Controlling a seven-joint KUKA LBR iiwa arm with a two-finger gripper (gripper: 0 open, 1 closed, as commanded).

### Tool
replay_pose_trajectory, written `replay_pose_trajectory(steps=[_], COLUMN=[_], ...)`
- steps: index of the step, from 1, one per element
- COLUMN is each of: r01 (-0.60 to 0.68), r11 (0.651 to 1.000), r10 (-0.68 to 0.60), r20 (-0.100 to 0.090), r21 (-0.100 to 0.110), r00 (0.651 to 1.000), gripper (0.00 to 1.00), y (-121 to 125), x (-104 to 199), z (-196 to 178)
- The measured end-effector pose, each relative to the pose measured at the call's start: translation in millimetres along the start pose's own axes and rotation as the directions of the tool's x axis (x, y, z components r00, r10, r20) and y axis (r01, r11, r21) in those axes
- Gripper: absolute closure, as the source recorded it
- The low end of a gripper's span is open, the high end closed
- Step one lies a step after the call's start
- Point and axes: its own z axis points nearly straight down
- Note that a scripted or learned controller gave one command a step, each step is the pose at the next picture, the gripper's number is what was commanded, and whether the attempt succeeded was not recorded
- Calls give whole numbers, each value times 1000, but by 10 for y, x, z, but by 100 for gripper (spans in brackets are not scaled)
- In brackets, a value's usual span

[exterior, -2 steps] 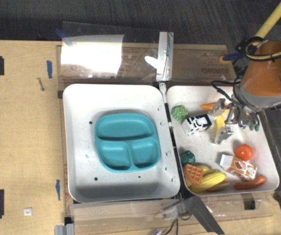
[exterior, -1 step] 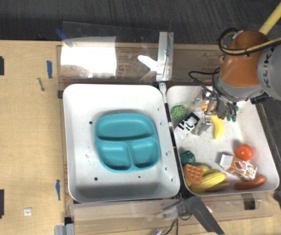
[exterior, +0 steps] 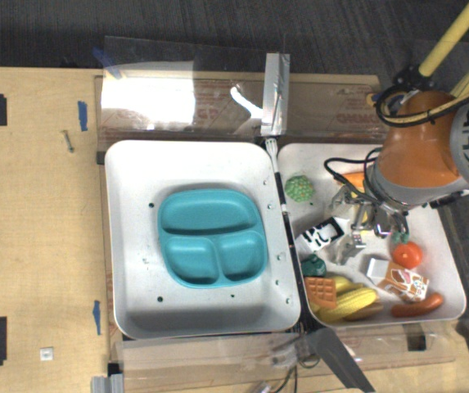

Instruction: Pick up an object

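Note:
My gripper (exterior: 367, 226) hangs low over the middle of the right bin (exterior: 455, 256), below the arm's orange band. Just to its left lies a black and white object (exterior: 319, 235). A red tomato (exterior: 407, 255) sits to its right and a small white block (exterior: 376, 267) just below it. A green ball (exterior: 299, 188) rests near the bin's upper left. Along the front lie a waffle (exterior: 319, 289), a yellow corn cob (exterior: 351, 300), a printed carton (exterior: 407, 283) and a red sausage (exterior: 418, 305). An orange piece (exterior: 354, 179) peeks out beside the wrist.
The left bin (exterior: 128, 219) holds a teal divided plate (exterior: 212, 236). A dark green item (exterior: 313, 264) lies by the divider between the bins. A clear plastic wall (exterior: 275, 97) rises behind the bins. Yellow cables run at the upper right.

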Motion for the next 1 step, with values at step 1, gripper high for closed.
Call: replay_pose_trajectory(steps=[1], r01=[111], r11=[994], r10=[-111], r20=[6], r21=[1], r00=[994], gripper=[0], y=[-29], x=[-529], z=[0])
